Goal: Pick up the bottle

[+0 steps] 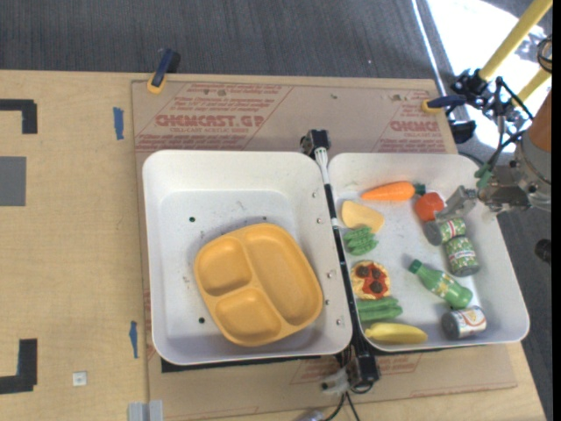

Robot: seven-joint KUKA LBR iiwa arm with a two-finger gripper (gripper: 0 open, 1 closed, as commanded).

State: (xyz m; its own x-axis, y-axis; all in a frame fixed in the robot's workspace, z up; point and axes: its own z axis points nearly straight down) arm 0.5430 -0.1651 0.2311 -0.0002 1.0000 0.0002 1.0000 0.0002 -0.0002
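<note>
bottle [441, 284]: lies flat in right bin [513, 274], long axis slanting, cap up-left
gripper [458, 203]: above, near cans [456, 244]; bottle lies below-left
grip: cannot tell

The arm enters at the right edge of the frame, a little above mid-height, with a patch of its orange band [550, 123] showing at the very edge. Below the band, the grey wrist [536, 167] sits partly cut off by the frame. From the wrist the gripper [458, 203] reaches leftward and slightly downward, lying nearly level rather than pointing straight down. Its metal body [504, 193] is pale grey, and dark cables [507, 121] loop above it. The tip is small and blurred, so the set of its parts cannot be made out.
</note>
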